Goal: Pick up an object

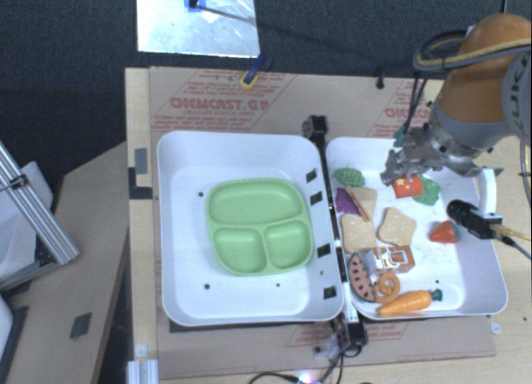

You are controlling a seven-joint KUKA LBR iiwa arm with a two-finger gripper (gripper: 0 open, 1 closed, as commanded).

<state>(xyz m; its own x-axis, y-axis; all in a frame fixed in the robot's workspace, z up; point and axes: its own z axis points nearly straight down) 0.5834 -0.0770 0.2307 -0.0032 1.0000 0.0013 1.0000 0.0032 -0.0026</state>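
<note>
The gripper [402,176], grip state unclear, hovers over a red toy [408,187] near the right bin's [490,291] far edge; probably light, rigid plastic, best pinched across its sides.

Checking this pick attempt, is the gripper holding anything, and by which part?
Cannot be told: the gripper sits right over a red toy, but no hold shows.

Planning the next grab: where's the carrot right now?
The carrot lies along the near edge of the right bin, just beside the pretzel.
</note>
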